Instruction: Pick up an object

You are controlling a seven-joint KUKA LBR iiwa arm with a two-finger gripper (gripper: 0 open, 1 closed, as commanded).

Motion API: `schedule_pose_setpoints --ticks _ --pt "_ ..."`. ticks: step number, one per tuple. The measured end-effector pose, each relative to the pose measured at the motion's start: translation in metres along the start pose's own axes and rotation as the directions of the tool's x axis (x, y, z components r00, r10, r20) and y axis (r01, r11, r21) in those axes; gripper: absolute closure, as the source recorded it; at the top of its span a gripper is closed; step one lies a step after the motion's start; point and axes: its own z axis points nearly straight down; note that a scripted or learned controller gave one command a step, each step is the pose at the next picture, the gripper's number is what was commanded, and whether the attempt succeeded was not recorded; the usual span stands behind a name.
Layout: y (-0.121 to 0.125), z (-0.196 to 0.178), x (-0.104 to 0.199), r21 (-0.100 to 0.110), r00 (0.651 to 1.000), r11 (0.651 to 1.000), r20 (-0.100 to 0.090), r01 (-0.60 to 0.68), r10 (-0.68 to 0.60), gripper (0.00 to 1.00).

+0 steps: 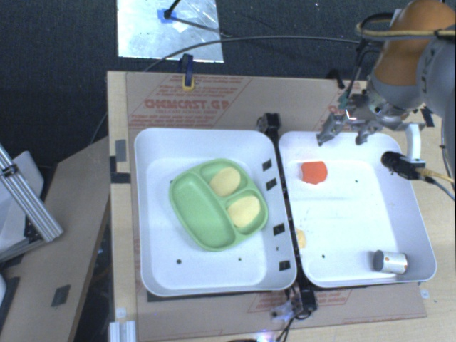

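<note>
Hovering over the far rim of the right bin (420,212), the gripper (344,135) has its two fingers spread and nothing between them; it grasps no object. The nearest candidate is the orange block (314,172), lying in the right bin just below and to the left of the gripper, apart from the walls; a grey cylinder (388,261) rests at that bin's near right corner, and a small yellow piece (301,239) sits against its left wall. To do the step well, I judge the arm should centre the spread fingers over the block, descend straight until they straddle it, then close before lifting; the block's clear surroundings make it the safer choice, whereas the cylinder may roll and the yellow piece crowds the wall. Left of the right bin, the other bin (153,262) holds a green tray (196,216) with two yellow lumps. Beyond both bins the board (214,98) reads "CHEMCAST GP" in red print, twice; smaller writing is illegible.
</note>
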Motion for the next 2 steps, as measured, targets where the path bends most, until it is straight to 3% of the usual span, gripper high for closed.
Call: schedule_pose_setpoints --ticks 1,2 --pt "0.003 -0.008 0.0 -0.013 1.0 1.0 0.002 0.002 -0.002 0.0" --pt "0.003 0.034 0.005 -0.009 1.0 1.0 0.001 0.004 -0.004 0.0"
